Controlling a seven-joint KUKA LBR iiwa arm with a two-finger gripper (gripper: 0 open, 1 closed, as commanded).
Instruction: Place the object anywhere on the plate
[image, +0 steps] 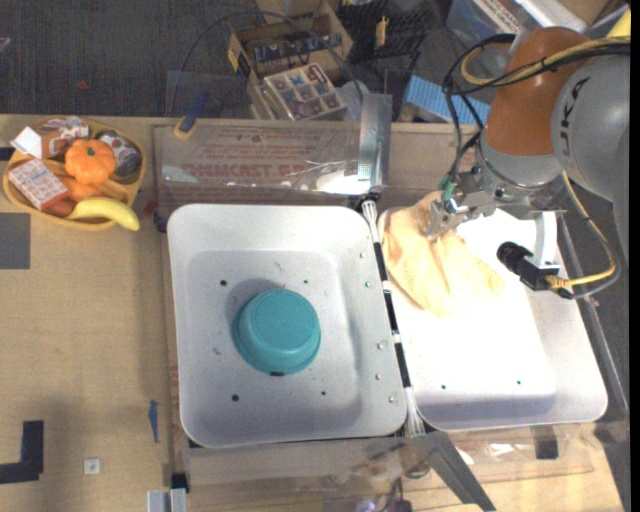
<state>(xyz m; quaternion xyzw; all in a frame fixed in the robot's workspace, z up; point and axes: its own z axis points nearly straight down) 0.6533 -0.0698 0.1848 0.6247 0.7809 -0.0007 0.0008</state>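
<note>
A teal round plate (278, 330) lies in the middle of the left white bin (205, 400). A pale yellow cloth (437, 272) is in the upper left part of the right white bin (500, 375), spreading towards the wall between the bins. My gripper (441, 212) is at the cloth's top edge, where the fabric bunches up to a peak between the fingers. It is shut on the cloth, whose lower part still drapes onto the bin floor. The plate is well to the left of and below the gripper.
The grey arm with its orange band (530, 90) and cables comes in over the right bin's upper right. A basket of toy fruit (75, 178) stands at the bench's far left. Clear plastic packaging (270, 165) lies behind the left bin.
</note>
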